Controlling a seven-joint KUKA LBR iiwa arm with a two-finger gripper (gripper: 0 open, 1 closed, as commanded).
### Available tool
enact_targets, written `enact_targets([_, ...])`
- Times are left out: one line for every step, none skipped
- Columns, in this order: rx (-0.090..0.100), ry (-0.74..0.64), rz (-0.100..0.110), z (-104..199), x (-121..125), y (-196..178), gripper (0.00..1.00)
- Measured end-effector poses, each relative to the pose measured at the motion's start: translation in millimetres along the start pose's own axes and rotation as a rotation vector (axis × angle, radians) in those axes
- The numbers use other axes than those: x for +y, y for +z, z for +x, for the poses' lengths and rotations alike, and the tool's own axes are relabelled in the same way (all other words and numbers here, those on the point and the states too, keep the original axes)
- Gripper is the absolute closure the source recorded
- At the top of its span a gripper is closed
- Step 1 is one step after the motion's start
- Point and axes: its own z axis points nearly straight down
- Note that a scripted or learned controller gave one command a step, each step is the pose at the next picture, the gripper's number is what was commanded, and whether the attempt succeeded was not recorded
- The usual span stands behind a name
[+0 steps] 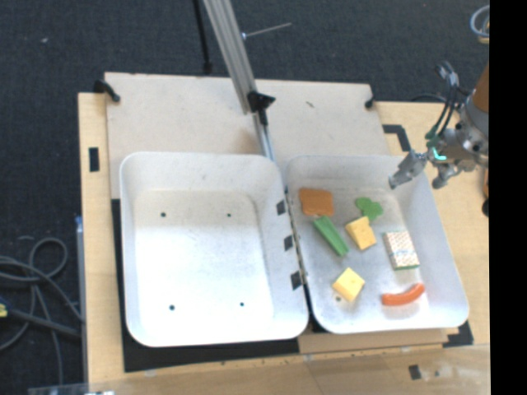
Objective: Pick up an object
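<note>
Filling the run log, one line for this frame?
gripper: open, over right bin's far-right rim, holding nothing | right bin: seven pieces | nearest: small green piece | pick: not yet

Matt white plastic bins (206,245), lightly speckled; pale wooden bench (95,220); ribbed bare-metal post (226,39); rough dark carpet (49,39); glossy orange-red piece (403,295) near right bin's front corner.

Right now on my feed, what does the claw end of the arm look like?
At the view's right edge, the claw has grey metallic fingers on a dark grey wrist block. A small green-cyan light glows on that block, thin dark cables loop above it, and a sliver of orange shows higher up.
</note>
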Motion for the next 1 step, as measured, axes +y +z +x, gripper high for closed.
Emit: enact_targets([-0.003, -0.002, -0.004, -0.5, 0.6, -2.7, 0.0])
